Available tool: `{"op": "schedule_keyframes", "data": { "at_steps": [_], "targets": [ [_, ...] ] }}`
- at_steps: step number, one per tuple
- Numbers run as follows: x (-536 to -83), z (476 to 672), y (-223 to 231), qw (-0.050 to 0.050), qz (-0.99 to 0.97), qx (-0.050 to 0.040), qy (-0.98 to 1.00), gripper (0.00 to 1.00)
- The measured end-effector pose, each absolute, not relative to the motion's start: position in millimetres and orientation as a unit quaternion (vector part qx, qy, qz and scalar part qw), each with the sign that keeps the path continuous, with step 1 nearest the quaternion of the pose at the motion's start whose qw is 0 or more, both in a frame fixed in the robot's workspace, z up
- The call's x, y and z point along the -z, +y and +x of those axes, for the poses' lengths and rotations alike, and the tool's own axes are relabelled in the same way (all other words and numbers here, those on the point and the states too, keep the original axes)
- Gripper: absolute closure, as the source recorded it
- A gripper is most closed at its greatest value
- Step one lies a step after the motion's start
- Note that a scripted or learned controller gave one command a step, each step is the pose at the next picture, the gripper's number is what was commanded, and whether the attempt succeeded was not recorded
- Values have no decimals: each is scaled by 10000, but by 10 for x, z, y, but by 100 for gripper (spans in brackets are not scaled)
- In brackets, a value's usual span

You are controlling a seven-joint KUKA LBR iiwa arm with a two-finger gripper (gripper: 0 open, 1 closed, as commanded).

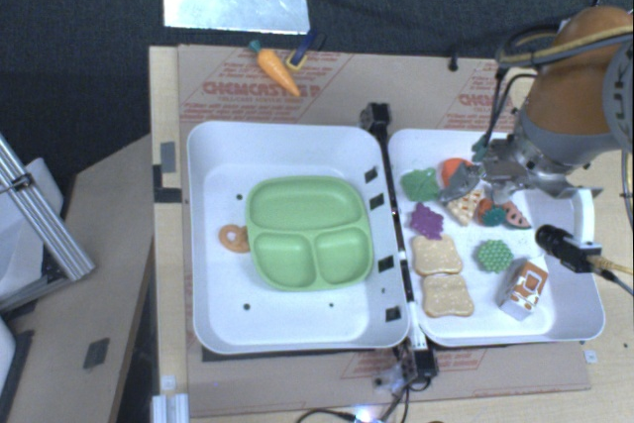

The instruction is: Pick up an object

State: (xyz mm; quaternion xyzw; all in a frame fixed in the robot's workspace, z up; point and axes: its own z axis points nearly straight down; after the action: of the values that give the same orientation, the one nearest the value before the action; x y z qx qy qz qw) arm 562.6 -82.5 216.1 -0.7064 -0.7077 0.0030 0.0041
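My gripper (474, 181) is low over the back of the right bin (584, 312), among several toy foods. Right under it are an orange-red piece (454, 167) and a pizza-like slice (466, 207). A green lettuce leaf (418, 183) lies just to its left and purple grapes (427, 220) sit in front of that. Two toast slices (436, 256) (447, 294), a green round piece (493, 256), a small milk carton (522, 288) and a red-green wedge (513, 214) are spread toward the front and right. Whether anything is gripped is hidden by the wrist.
The left bin (213, 312) holds a green divided plate (307, 231) and a small pretzel (235, 239). A toy carrot (277, 71) lies on the cardboard behind the bins. A black divider (391, 223) separates the bins. A black fitting (565, 248) juts out over the right bin.
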Motion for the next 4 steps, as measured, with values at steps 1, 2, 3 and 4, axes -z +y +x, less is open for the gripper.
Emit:
{"op": "schedule_keyframes", "data": {
  "at_steps": [1, 2, 3, 4],
  "targets": [
    [-2219, 5651, -826, -5, -7058, 6, -7084, 0],
    [-1656, 5655, -922, 10, -7068, -11, -7074, 0],
    [-1066, 5672, -835, 19, -7067, -9, -7076, 0],
    [-835, 5674, -831, 6, -7068, -2, -7074, 0]
  ]
}}
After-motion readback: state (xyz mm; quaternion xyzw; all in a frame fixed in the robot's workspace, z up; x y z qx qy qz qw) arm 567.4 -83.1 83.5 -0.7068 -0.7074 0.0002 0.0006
